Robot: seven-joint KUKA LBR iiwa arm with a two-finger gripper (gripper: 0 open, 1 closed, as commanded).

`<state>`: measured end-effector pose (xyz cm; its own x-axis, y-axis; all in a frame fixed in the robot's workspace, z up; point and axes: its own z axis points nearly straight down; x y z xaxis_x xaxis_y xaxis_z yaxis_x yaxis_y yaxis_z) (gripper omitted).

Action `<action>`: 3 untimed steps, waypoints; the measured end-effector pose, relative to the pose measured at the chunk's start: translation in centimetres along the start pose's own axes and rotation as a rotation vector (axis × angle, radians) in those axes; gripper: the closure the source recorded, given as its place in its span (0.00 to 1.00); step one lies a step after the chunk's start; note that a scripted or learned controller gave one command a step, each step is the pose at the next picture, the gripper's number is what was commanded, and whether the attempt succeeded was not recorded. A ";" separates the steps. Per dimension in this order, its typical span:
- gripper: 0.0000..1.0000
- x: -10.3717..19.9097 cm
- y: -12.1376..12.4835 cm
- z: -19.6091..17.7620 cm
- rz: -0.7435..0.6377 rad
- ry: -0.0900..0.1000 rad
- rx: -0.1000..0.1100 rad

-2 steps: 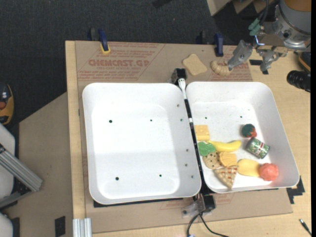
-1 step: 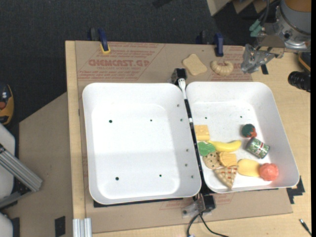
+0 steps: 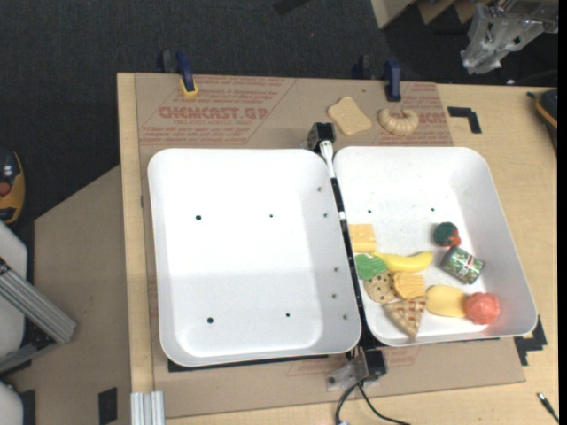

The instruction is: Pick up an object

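Several toy foods lie in the front part of the right bin point(image 3: 416, 180): a yellow cheese block point(image 3: 361, 237), a green leafy piece point(image 3: 370, 266), a banana point(image 3: 407, 260), a cookie point(image 3: 379, 287), a pizza slice point(image 3: 405, 315), a lemon-yellow piece point(image 3: 446, 301), a red tomato point(image 3: 482, 307), a green can point(image 3: 462, 265) and a red-and-green fruit point(image 3: 446, 235). My gripper point(image 3: 493, 35) hangs at the top right, beyond the bench's back edge and well away from the bins, with nothing seen in it.
The left bin point(image 3: 239, 255) adjoins the right one at a dark centre seam. A bread slice point(image 3: 349, 116) and a small pastry point(image 3: 399, 119) rest on the board behind the right bin. Blue clamps point(image 3: 392, 78) grip the board's back edge.
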<state>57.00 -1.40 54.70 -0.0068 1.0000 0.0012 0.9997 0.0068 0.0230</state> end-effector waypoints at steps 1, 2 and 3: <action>1.00 -0.9 -9.2 0.8 0.007 0.001 0.024; 0.00 -0.8 -8.8 1.0 0.007 -0.001 0.024; 1.00 -0.8 -8.7 -0.2 0.006 -0.002 0.020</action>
<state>48.27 -2.26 54.65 -0.0005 1.0000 -0.0007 1.0000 0.0005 0.0032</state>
